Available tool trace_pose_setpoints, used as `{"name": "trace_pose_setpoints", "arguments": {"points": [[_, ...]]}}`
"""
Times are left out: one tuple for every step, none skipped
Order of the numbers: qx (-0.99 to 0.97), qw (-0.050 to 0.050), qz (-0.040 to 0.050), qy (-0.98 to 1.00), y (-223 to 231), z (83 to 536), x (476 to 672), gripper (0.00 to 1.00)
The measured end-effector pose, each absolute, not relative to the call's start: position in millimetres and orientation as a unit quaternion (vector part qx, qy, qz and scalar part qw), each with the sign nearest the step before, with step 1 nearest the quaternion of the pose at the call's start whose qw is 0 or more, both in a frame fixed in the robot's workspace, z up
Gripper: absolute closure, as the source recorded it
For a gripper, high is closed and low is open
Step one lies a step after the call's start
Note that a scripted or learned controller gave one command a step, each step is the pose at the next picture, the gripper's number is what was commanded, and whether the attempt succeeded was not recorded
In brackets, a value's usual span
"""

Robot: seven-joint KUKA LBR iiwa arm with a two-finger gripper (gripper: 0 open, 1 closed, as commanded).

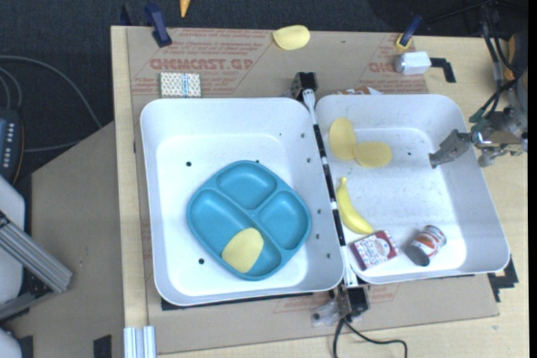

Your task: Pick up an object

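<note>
The bench (210, 71) carries two shallow white bins side by side on a brown printed board. Near the board's far-left corner lies a blue clamp (156, 24), with a small orange carrot-shaped toy (185, 0) on the dark floor just beyond the edge. A small patterned packet (180, 84) rests on the board just beyond the left bin's far-left corner. The left bin (159, 205) holds a blue divided tray (248, 217) set towards its middle and near edge; a pale yellow piece (243, 250) sits in the tray's near compartment. A second yellow piece (291, 37) lies on the board near its far edge, about midway along. In the right bin (482, 222), two flat yellow discs (357, 145) overlap near the far-left corner. A banana (351, 210) lies along the left wall, and just beside it, at the near-left corner, is a red and white packet (372, 249). A small red and white can (426, 243) lies on its side near the near edge. The gripper (450, 150) sits over the right bin's right edge, well apart from every object; a dark finger points into the bin, nothing is seen in its grasp, and the spread of the fingers cannot be judged. A white block (414, 62) and a blue clip (408, 32) lie near the board's far-right corner.
</note>
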State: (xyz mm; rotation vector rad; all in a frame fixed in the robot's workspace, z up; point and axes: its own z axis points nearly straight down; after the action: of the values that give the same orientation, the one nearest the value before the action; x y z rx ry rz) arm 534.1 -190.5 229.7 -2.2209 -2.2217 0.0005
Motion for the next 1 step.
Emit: {"name": "trace_pose_setpoints", "arguments": {"points": [[-0.707, -0.001, -0.0004, -0.708, -130.2, 201.0, 578.6, 0.0]]}}
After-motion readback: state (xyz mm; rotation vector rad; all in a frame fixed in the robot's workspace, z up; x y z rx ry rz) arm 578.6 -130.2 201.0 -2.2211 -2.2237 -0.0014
